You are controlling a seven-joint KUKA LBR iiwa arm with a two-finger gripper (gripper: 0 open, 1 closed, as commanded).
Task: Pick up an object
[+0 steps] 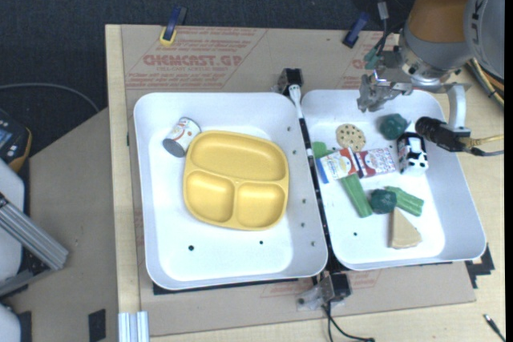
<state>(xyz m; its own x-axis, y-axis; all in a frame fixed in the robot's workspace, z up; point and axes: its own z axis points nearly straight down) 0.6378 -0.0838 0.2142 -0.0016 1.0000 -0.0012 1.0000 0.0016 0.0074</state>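
Nearest, a cheese wedge (405, 233) lies in the right bin (461, 208), behind it green toy vegetables (396, 200), a milk carton (337, 166) and a cookie (350, 135). Farthest, the gripper (375, 97) hangs above the bin's far edge; finger opening indiscernible, nothing visibly held.

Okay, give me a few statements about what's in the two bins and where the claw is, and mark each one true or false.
1. The yellow divided plate lies in the left bin. True.
2. The cookie lies in the left bin. False: it lies in the right bin.
3. The claw hangs over the right bin's far edge. True.
4. The small cup stands upright on the plate. False: it lies tipped beside the plate.
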